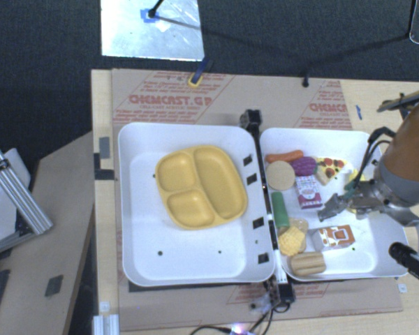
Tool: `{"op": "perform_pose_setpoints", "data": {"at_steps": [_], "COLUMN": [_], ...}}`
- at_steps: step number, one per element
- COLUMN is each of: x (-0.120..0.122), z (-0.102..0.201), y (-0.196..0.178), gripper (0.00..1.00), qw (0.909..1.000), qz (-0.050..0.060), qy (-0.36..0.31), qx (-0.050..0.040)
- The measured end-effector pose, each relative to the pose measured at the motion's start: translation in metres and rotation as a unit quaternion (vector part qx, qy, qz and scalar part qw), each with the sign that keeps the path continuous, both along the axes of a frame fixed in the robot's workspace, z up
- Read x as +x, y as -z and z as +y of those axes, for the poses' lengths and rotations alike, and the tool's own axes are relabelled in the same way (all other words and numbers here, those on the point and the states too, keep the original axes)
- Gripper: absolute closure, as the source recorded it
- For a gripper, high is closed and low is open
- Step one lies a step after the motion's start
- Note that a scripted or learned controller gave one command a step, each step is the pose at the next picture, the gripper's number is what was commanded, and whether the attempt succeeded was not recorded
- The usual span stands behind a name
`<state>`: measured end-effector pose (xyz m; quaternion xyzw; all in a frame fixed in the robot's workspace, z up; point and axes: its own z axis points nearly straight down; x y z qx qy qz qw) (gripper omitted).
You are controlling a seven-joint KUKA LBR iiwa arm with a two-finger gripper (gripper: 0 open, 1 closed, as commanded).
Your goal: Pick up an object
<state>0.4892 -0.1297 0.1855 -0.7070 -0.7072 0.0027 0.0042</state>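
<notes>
The grey two-finger gripper point(329, 210) hovers over the right-hand shallow white bin point(363, 262), fingers spread and holding nothing, just beside the red-and-white snack packet point(308, 191). The orange carton point(334, 237) lies just below it, likely the nearest target.

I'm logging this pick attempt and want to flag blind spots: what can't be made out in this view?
- Gripper: dark and blurred over the right bin; whether it is open or shut cannot be told.
- Arm: cut off by the right edge.
- Red-and-white packet: print too small to read.
- Orange carton: label too small to read.
- Bench's near edge: cables there are blurred.
</notes>
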Motion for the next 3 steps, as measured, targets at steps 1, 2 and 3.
{"op": "perform_pose_setpoints", "data": {"at_steps": [1, 2, 3], "x": [0.003, 0.010, 0.012], "z": [0.000, 0.002, 0.002], "y": [-0.005, 0.054, 0.101], "gripper": [0.00, 0.00, 0.00], "qw": [1.0000, 1.0000, 1.0000], "qz": [-0.005, -0.003, -0.006], "qy": [-0.001, -0.001, 0.000], "qx": [-0.0010, -0.0002, -0.0002]}}
